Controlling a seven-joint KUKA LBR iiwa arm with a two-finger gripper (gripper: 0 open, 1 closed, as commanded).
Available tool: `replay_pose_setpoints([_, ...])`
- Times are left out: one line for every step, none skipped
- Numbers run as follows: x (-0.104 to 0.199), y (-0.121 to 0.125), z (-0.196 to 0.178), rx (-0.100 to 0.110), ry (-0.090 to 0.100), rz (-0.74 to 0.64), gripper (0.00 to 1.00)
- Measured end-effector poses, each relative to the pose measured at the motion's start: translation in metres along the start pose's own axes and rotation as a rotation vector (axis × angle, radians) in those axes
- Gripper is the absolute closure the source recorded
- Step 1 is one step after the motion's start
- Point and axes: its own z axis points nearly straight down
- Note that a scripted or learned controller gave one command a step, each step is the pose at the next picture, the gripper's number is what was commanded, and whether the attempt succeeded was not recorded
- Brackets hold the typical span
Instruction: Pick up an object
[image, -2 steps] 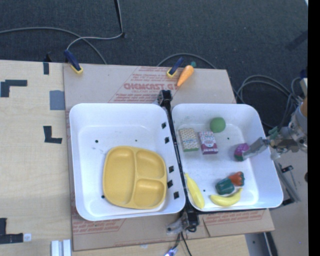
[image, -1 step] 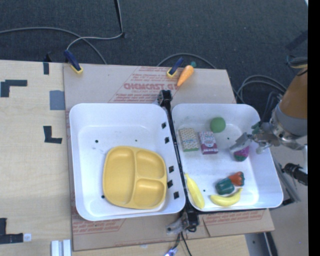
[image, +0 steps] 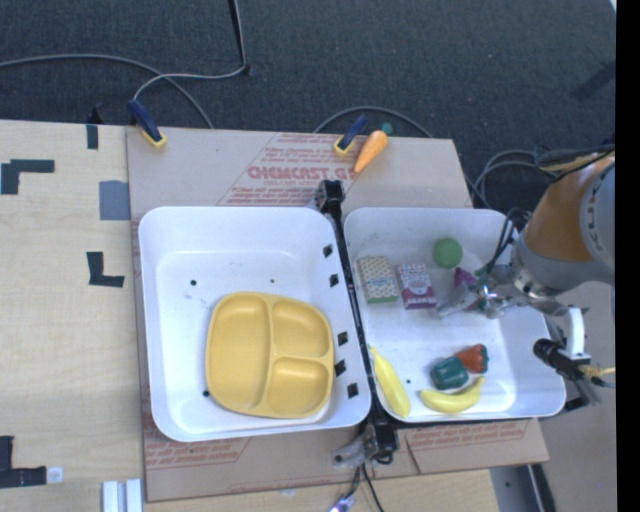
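Two bananas sit at the front of the right bin (image: 520, 405): one banana (image: 389, 382) lies along the left wall, and a second banana (image: 451, 400) curves along the front edge. Resting against the second are a green toy (image: 448, 373) and, just to its right, a red pepper (image: 473, 357). Farther back in the same bin, a tan box (image: 376, 278) and a pink packet (image: 416, 285) lie side by side near the left wall, with a green ball (image: 447, 251) behind and to their right.

Reaching in from the right, the arm (image: 570, 235) puts its gripper (image: 462, 296) low in the bin, just right of the pink packet, with a small purple thing (image: 463, 278) right at its tip. Whether the fingers are spread or closed is not clear, nor whether they have hold of anything.

Beside it, the left bin (image: 165, 330) carries a yellow divided plate (image: 270, 353), lying flat toward the front. Behind the bins, a toy carrot (image: 369, 150) rests on the cardboard (image: 280, 170).
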Motion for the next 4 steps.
replay_pose_setpoints([0.016, 0.049, 0.0, -0.002, -0.001, -0.001, 0.0])
replay_pose_setpoints([0.016, 0.049, -0.01, -0.001, -0.001, -0.001, 1.0])
replay_pose_setpoints([0.079, 0.031, -0.086, 0.004, 0.002, -0.001, 1.0])
replay_pose_setpoints([0.178, 0.034, -0.133, 0.005, 0.003, -0.002, 1.0])
